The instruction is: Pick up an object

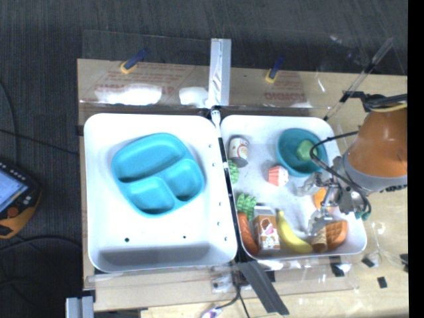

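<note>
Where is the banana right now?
The banana lies in the right bin, near its front edge. A small carton is on its left and the gripper just to its right.

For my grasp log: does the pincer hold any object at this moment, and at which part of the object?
It cannot be told. The pincer is low in the right bin, just above the bread-like toy and beside the banana, but the picture is too blurred there to show a hold.
</note>
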